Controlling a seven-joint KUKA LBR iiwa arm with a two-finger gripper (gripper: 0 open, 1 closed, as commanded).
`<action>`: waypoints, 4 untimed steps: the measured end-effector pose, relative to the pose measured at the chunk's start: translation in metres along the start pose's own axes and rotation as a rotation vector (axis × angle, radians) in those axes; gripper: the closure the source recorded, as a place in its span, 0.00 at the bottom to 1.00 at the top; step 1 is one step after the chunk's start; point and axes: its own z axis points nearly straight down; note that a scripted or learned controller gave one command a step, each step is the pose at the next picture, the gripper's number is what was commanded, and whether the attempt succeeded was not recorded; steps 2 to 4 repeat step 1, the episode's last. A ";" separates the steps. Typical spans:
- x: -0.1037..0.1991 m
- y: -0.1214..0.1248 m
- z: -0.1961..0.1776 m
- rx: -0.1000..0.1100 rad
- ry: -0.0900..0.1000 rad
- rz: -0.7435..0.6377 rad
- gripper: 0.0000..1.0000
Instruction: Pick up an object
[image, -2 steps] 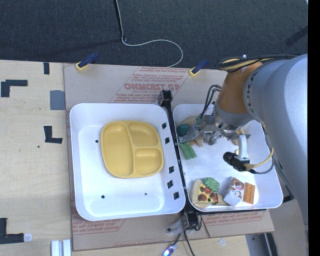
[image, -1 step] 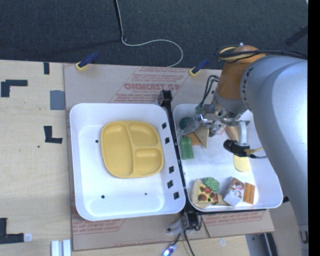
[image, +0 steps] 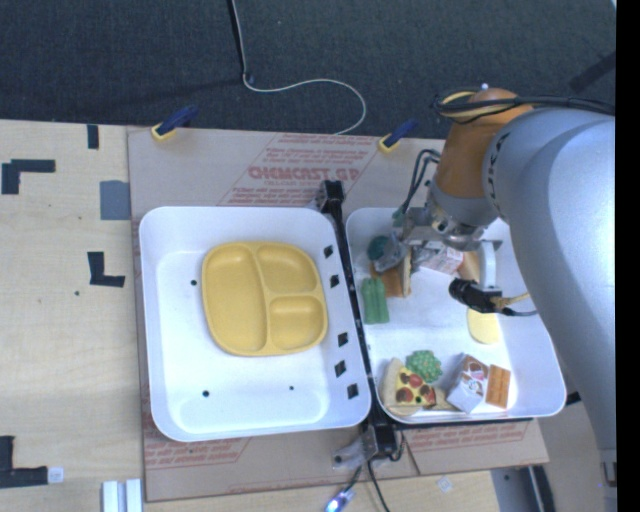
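Observation:
My gripper hangs low over the back of the right bin, below the orange wrist band. It sits just above and right of a brown bread-like piece and a small teal object. A white and pink item lies directly under the wrist. A green block lies against the bin's left wall. Nothing visibly sits in the gripper.
The left bin holds a yellow divided plate. At the right bin's front lie a pizza slice, a broccoli piece, a small carton and an orange cracker. A yellow item lies at the right.

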 end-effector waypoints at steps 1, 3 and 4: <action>0.071 -0.045 -0.098 -0.045 -0.004 0.001 1.00; 0.071 -0.045 -0.098 -0.045 -0.004 0.001 1.00; 0.071 -0.045 -0.098 -0.045 -0.004 0.001 1.00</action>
